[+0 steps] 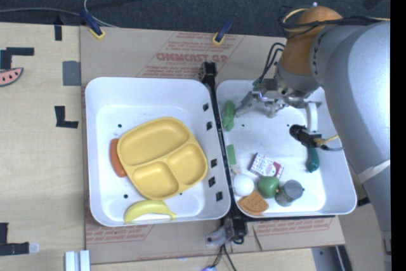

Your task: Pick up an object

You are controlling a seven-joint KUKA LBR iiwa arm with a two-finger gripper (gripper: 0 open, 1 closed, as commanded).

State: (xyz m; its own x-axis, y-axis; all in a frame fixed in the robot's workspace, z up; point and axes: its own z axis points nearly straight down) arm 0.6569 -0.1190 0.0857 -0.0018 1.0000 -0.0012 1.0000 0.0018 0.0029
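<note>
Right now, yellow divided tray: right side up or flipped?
Right side up. The yellow tray lies in the left bin with its three compartments facing the camera, rims raised around each hollow. It sits skewed to the bin walls.

divided tray (162, 157) lies in left bin (101, 98), banana (150, 211) before it.

Green cucumber (228, 115) upright against right bin's (336, 200) left wall.

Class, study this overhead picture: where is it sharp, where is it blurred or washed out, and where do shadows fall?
Camera view: the yellow tray and banana are sharp; the big grey arm nearest the lens is soft; the white bins look bright, nearly washed out; faint shadows sit beside the right bin's small items.
</note>
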